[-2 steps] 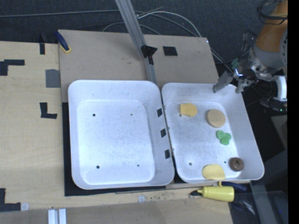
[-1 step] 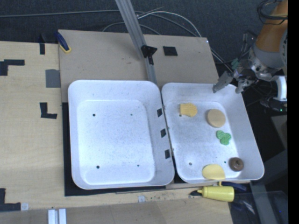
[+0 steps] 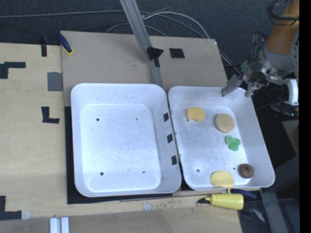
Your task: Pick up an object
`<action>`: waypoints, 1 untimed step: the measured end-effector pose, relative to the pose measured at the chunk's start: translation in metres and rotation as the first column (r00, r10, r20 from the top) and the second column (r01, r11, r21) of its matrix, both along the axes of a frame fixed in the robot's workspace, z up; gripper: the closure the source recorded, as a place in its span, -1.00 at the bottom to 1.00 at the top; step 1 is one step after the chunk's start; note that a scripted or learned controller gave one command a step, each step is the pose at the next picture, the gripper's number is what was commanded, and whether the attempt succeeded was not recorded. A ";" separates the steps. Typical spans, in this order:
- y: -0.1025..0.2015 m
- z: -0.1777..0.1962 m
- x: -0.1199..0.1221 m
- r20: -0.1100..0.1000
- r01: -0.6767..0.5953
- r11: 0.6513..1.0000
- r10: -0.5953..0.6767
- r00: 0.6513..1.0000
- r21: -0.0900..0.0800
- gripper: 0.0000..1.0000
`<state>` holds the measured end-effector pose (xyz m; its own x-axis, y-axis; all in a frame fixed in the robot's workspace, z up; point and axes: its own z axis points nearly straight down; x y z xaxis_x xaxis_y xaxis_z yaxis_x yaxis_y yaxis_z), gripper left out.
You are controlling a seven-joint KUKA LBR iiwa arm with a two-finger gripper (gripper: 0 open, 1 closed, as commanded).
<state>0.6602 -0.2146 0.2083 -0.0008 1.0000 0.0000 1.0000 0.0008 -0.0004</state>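
The right bin [image 3: 252,120] holds several small items: a yellow ridged piece [image 3: 196,114], a tan round cookie-like disc [image 3: 225,123], a green leafy piece [image 3: 233,143], a brown doughnut-like ring [image 3: 245,170] and a yellow oval piece [image 3: 222,178]. My gripper [image 3: 239,87] hovers over the bin's far right corner, above and to the right of the tan disc. Its two dark fingers are spread apart with nothing between them.
The left bin [image 3: 77,130] lies beside the right one. A slanted metal pole [image 3: 141,33] rises behind the bins. A yellow tool [image 3: 227,200] lies on the bench in front of the right bin. Cables run along the back.
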 end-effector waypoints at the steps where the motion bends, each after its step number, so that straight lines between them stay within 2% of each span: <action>1: 0.000 0.000 0.000 0.000 0.000 1.000 0.000 1.000 0.000 -1.00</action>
<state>0.6602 -0.2146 0.2083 -0.0008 1.0000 0.0000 1.0000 0.0008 -0.0004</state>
